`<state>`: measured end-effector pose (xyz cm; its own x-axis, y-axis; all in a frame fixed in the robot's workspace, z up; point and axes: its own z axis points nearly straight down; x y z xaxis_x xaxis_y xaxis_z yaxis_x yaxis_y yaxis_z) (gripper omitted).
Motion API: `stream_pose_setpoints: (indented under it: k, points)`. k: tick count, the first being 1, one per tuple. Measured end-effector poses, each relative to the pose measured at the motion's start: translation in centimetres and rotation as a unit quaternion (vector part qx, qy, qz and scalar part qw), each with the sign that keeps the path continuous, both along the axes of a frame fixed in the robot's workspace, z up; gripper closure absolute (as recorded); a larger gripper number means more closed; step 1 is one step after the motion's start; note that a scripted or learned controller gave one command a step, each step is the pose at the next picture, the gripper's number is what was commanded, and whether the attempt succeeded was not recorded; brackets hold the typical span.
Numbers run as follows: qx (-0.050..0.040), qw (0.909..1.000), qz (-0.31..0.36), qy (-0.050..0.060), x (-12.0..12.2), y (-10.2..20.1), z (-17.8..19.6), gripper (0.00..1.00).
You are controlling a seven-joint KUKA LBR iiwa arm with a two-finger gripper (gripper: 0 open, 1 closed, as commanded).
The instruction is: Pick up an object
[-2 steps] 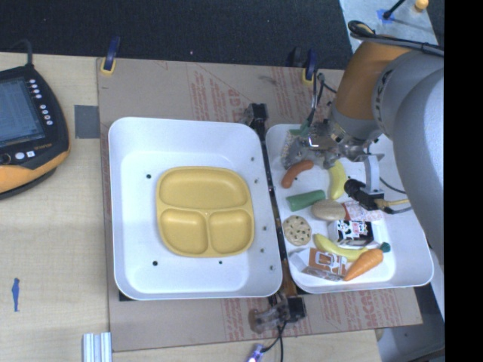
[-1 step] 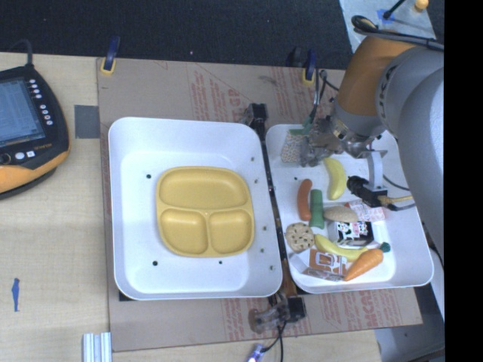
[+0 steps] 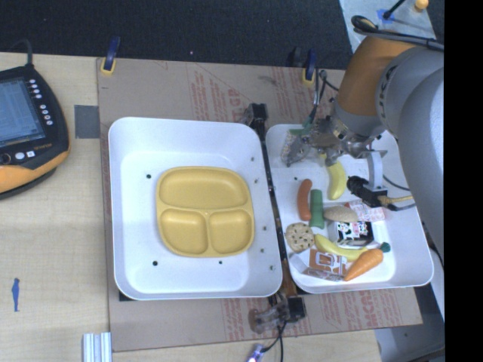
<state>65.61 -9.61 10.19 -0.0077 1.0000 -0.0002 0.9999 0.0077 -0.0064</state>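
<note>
My gripper point(image 3: 299, 151) is low over the far left corner of the right bin point(image 3: 411, 259), with nothing seen between its tips. Just in front of it lie a small yellow banana-like piece point(image 3: 336, 179), a red sausage point(image 3: 303, 197) and a green stick-shaped piece point(image 3: 316, 208). Nearer the front of that bin sit a cookie point(image 3: 299, 237), a banana point(image 3: 334, 246), a black-and-white carton point(image 3: 353, 232), an orange-printed packet point(image 3: 325, 263) and a carrot point(image 3: 364, 263). The arm covers the bin's far right part.
The left bin point(image 3: 132, 262) holds a yellow divided plate point(image 3: 205, 210). A control pendant point(image 3: 23, 130) lies on the bench at far left. Blue clamps point(image 3: 110, 55) pin the cardboard sheet under both bins.
</note>
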Motion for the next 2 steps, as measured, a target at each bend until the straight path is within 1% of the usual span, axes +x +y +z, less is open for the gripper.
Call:
stream_pose_setpoints:
  k: [1, 2]
  points:
    - [-0.0003, 1.0, -0.001, -0.001, -4.3, -0.1, -1.1, 0.0]
    - [-0.0004, 1.0, -0.001, 0.001, -4.3, -0.2, 0.0, 1.0]
